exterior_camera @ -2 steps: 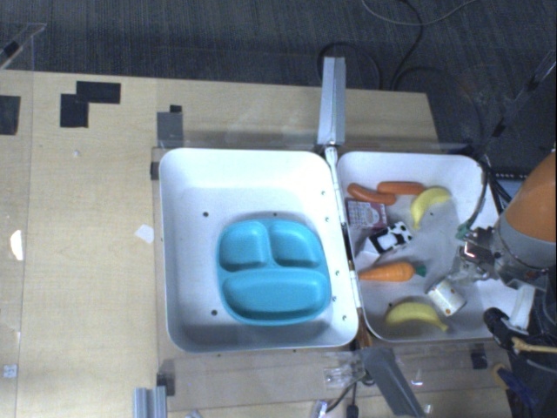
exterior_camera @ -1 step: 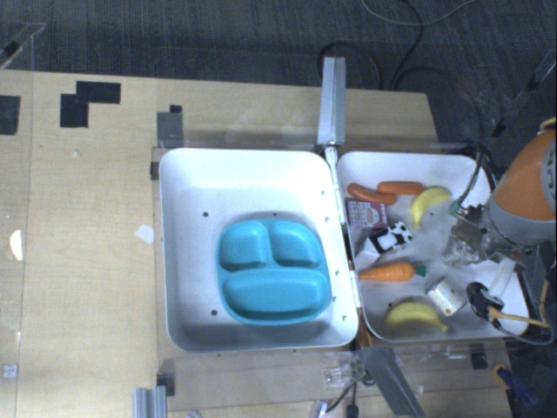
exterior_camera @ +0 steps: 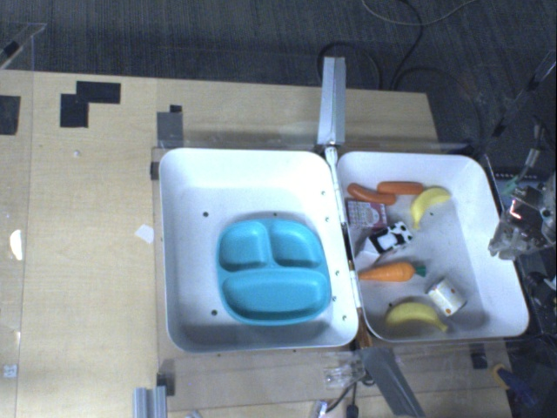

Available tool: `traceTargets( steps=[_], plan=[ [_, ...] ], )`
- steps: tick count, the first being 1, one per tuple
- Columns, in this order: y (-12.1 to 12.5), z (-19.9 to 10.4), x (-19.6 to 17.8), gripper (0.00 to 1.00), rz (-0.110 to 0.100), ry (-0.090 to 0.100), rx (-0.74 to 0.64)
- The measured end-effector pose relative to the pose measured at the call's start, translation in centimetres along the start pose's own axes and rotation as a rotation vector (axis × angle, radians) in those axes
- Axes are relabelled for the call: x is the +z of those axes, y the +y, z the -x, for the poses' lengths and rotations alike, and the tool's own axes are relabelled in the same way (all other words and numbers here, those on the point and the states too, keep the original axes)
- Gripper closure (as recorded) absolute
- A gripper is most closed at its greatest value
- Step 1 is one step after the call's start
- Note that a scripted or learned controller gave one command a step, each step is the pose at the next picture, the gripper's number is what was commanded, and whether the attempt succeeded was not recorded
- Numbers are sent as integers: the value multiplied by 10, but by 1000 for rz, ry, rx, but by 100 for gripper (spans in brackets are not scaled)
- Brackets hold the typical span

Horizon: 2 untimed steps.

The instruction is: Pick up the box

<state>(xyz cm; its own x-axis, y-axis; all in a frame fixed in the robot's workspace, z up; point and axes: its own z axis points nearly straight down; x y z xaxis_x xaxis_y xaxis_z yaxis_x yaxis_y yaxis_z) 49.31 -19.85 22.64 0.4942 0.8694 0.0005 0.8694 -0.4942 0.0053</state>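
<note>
two white bins sit side by side on the wooden counter. left bin holds a blue divided plate. right bin holds two sausages and, a banana near the back, a carrot, a second banana at the front, a small black and white toy, and a grey cylinder. the box, flat and reddish, lies against the right bin's left wall, just behind the toy. the end effector hangs over the right bin's right rim, well apart from the box; whether it is released or clenched i cannot tell.
</note>
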Motion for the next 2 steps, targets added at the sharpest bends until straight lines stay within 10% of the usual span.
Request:
traceTargets(
  steps=[1, 2],
  plan=[
    [1, -1, -10, 100, 3, 0, -7],
    [-31, -42, 74, 100, -4, -1, 383]
  ],
)
